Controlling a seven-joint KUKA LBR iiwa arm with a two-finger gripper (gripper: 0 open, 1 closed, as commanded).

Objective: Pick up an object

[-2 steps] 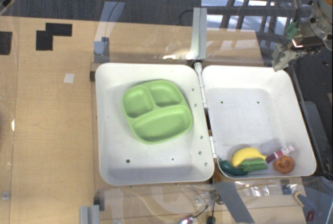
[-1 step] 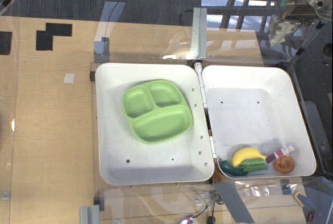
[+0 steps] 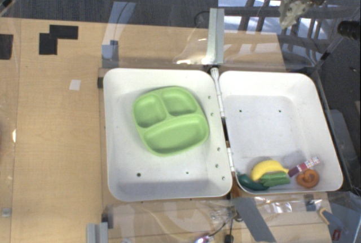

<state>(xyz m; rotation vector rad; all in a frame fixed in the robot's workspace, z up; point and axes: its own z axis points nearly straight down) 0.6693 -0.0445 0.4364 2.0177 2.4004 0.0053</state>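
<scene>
The camera looks down at a slant on a wooden worktop carrying two shallow white bins side by side.

The left bin holds one thing: a green divided plate, lying flat near the middle with its three compartments facing up. Sitting in open floor away from the walls, it has room on every side, though its low, broad shape probably offers little for two fingers to close on except the rim.

The right bin is bare across most of its floor. Its contents are bunched in the near corner: a yellow banana, a dark green vegetable touching it along the lower side, a small brown round piece just to the right, and a little stick-shaped packet between the banana and the brown piece. They lie close against the near wall, so a descent there would likely have to mind the rim and the neighbours.

The gripper hangs at the top right, beyond the far edge of the right bin and well apart from every object. It is small and blurred against the frame behind it, so whether its fingers are spread or pressed together cannot be told. Nothing is seen between them. Judging by this, the pick has not begun; any object could serve.
</scene>
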